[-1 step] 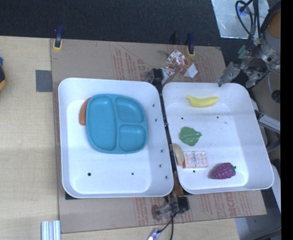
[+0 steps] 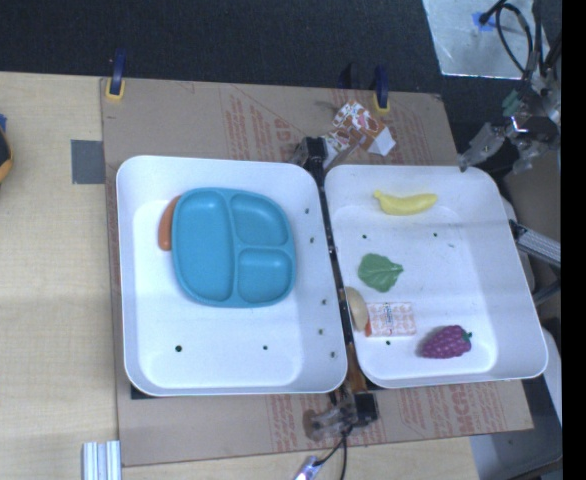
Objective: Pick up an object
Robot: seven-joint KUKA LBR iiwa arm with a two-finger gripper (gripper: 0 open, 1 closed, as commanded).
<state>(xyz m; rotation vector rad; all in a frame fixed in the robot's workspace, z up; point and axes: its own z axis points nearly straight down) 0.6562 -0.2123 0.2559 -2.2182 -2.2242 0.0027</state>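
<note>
**Pick not yet begun: stage before approach.**
Found the gripper [image 2: 509,136] at the frame's upper right, just outside the far corner of the right bin [image 2: 513,298]; could not tell whether open or closed. Located the nearest candidate, a yellow banana [image 2: 405,203], at that bin's upper middle, with a green leaf [image 2: 380,271] at centre-left and purple grapes [image 2: 445,342] lower down, all well apart. Judged next: travel left-downward over one item, then descend squarely.

Right bin [image 2: 493,268] lies open between banana [image 2: 405,203], leaf [image 2: 380,271] and grapes [image 2: 445,342].
</note>
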